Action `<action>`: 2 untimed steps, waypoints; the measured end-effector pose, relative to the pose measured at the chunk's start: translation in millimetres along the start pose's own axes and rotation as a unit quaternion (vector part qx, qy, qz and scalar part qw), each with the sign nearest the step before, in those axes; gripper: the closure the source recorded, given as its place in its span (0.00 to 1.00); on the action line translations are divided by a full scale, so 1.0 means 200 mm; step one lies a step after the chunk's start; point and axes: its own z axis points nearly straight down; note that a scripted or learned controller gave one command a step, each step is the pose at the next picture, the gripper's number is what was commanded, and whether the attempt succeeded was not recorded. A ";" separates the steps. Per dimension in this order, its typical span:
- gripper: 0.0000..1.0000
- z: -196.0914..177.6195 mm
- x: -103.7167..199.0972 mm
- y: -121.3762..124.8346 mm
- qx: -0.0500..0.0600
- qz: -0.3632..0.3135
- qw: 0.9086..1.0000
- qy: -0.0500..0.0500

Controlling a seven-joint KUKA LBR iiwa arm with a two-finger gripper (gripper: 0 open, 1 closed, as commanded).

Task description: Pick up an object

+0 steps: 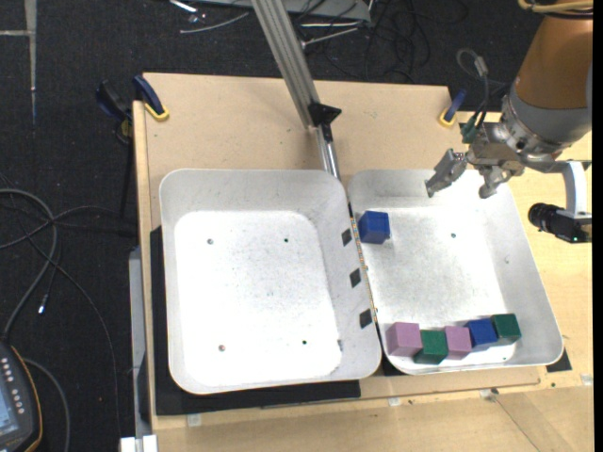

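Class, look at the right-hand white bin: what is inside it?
Inside the right bin: a lone blue cube near its left wall, and five cubes, pink, green and blue, along the near edge. Anything behind them is hidden.

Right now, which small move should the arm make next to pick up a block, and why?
Probably move the gripper left, over the lone blue block, then descend. Its fingers look open and hold nothing, and this block stands apart near the right bin's left wall, while the others crowd together along its near edge.
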 end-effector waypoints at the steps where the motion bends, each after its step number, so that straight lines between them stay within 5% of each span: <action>1: 0.00 0.42 -0.39 0.03 0.003 0.003 1.000 0.000; 2: 0.00 0.92 -0.33 -0.29 0.001 0.002 1.000 0.000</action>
